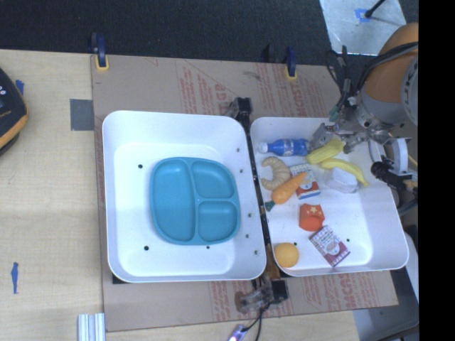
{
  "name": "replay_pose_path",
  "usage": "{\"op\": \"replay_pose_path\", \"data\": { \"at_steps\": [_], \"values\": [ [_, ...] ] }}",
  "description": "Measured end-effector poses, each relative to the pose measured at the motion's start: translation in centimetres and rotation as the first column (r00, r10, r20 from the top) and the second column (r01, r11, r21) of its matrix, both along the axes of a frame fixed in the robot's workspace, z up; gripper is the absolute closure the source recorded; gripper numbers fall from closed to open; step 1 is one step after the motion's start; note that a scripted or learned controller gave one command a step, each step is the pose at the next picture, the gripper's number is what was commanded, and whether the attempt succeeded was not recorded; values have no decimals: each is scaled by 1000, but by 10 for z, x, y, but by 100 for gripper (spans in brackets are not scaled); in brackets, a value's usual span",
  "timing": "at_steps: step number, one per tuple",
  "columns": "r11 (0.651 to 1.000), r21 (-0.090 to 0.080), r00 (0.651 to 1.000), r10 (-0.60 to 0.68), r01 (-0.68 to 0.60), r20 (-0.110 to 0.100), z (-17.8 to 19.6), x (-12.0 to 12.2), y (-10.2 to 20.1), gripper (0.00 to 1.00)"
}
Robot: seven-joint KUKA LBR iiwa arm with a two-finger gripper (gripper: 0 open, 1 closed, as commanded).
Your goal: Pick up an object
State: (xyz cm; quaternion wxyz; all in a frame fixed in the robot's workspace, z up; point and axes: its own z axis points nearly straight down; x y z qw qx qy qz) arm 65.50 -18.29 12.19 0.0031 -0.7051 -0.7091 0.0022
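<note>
The right bin [380, 241] holds several small things. A blue water bottle [284, 147] lies at its far side, with a tan croissant [273, 170] and an orange carrot [288, 188] nearer the left wall. A yellow banana [344, 166] lies at the far right, and a second yellow piece [323, 152] sits beside it. My gripper [340, 135] hangs over the bin's far right corner, right above these yellow pieces. A red block [311, 217], a printed packet [329, 246] and a yellow-orange fruit [286, 254] rest toward the front.
The left bin [128, 251] carries a blue divided plate [194, 199] in its middle. A small red-and-white carton [308, 188] and a clear plastic item [343, 182] lie near the banana. Clamps hold the cardboard base at the back edge.
</note>
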Motion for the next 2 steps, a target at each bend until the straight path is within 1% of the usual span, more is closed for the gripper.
{"op": "replay_pose_path", "data": {
  "at_steps": [1, 2],
  "values": [
    [1000, 0, 1000, -2, 2, 2, -30, 1, -29, 0],
    [1000, 1, 1000, 0, 0, 1, -30, 1, -28, 0]
  ]
}}
